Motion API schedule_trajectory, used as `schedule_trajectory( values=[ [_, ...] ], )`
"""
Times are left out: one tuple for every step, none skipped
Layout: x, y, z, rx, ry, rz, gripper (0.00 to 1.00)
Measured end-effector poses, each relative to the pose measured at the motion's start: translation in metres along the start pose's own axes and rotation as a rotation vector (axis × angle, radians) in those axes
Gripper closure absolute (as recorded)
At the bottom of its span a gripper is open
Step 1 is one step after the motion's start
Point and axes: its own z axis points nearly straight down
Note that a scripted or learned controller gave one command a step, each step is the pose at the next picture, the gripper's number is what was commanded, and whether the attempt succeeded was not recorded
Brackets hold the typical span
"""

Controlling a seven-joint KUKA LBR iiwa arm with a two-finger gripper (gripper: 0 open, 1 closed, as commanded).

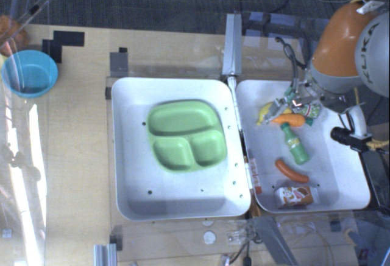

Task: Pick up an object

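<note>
The right bin [347, 164] holds several small objects. A yellow banana [264, 113] lies at its upper left, with an orange carrot [288, 119] just to the right of it. A green bottle [295, 145] lies below the carrot, then a red-brown sausage [291, 170] and a small can [296, 196] near the front wall. A green packet [312, 112] sits beside the carrot. My gripper [294, 101] hangs low over the back of this bin, directly above the carrot and banana, under the orange-banded wrist [341, 39].
The left bin [131, 185] holds a green divided tray [186, 135]. A blue bowl [30, 73] stands on the bench at the far left. A metal divider post [231, 45] rises between the bins at the back.
</note>
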Motion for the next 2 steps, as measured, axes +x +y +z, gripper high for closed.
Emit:
schedule_trajectory(
  values=[
    [-0.027, 0.054, 0.079, -0.001, -0.001, 0.028, 0.0],
    [-0.026, 0.057, 0.066, -0.011, -0.007, 0.021, 1.0]
  ],
)
